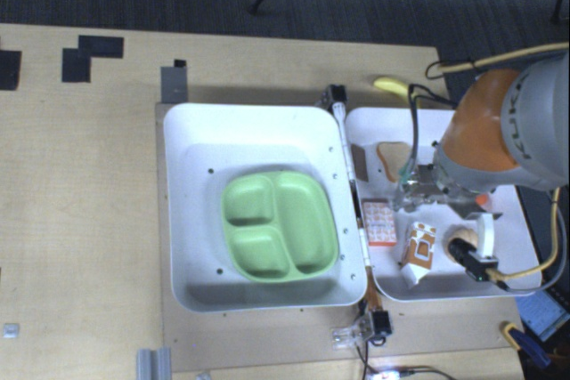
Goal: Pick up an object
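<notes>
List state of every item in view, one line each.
green divided plate: flat in the left bin, right way up, nothing in its compartments.
pink patterned card: flat on the right bin floor, near its left wall.
orange and white packet: lying in the right bin, free of the arm.
brown piece: resting near the right bin's back.
gripper: low over the right bin; grip unclear.

The arm (512, 129) covers the right bin's (392, 285) three o'clock side; its gripper's (436, 191) fingers are hidden beneath the wrist.
</notes>
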